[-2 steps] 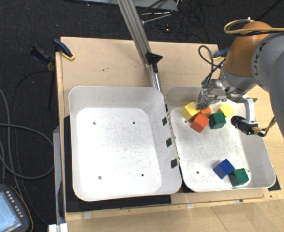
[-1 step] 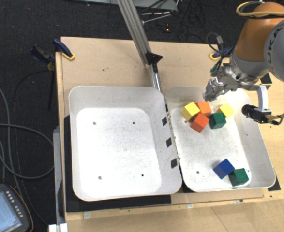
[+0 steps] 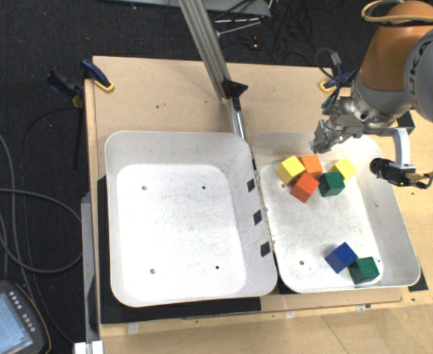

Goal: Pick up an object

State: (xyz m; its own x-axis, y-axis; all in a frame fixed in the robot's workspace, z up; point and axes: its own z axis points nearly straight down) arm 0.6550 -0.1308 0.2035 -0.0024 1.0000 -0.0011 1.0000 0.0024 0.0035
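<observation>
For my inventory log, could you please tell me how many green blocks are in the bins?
2, both in the right bin: one green block in the cluster near the far end, below the claw; the other at the near edge beside the blue block. More may be hidden.

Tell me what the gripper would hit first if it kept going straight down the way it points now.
Most likely the orange cube at the top of the block cluster: the gripper points down just above it, with the yellow cube close to that cube's left. Depth is hard to judge from this slanted view, so it could land on the bin floor instead.
</observation>
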